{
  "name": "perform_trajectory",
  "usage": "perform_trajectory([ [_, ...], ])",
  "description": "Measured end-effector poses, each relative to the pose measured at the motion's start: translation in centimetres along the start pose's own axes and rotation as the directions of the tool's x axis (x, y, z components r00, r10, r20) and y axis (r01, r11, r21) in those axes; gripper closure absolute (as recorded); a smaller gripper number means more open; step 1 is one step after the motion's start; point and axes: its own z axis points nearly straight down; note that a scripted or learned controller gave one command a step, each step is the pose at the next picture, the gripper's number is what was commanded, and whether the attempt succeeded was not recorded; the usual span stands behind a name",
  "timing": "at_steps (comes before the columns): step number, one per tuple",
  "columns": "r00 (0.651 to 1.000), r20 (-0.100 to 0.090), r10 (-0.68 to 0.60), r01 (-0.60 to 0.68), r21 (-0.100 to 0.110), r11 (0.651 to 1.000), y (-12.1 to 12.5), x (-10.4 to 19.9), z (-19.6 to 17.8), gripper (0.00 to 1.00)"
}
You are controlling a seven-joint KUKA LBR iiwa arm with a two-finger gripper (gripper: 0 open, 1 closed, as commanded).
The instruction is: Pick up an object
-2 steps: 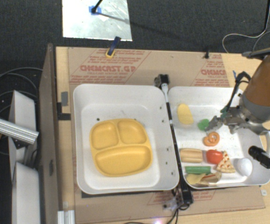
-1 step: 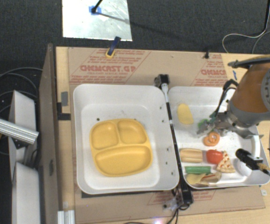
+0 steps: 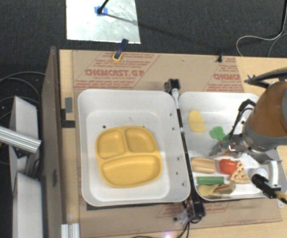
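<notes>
Just above the red tomato in the right bin, your arm's hand hovers; you cannot tell its grip.

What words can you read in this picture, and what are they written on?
"CHEMCAST GP", in red, on the brown sheet under the white bins, above the left bin.
The same red print repeats on that sheet above the right bin, cut short by the arm; I can't read it for sure.
The small red lines under both prints are too blurred to read.
</notes>
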Motion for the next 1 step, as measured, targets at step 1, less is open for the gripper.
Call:
perform_trajectory([
  [1, 1.0, 0.006, -0.006, 0.006, -0.013, 1.0, 7.9, -3.87, -2.74, 0.0],
])
